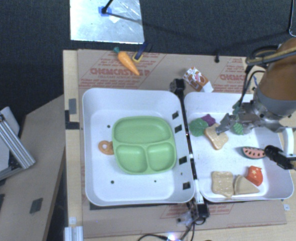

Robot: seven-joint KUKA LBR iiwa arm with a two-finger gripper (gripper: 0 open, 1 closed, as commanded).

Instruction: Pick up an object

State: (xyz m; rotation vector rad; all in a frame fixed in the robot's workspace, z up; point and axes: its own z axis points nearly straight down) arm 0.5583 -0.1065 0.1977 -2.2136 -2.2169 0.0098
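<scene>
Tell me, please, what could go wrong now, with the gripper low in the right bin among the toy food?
1. The gripper sits among a bread slice, a purple piece and green pieces; it may pinch two or push them aside.
2. The bread slice looks flat, so it may slip out.
</scene>
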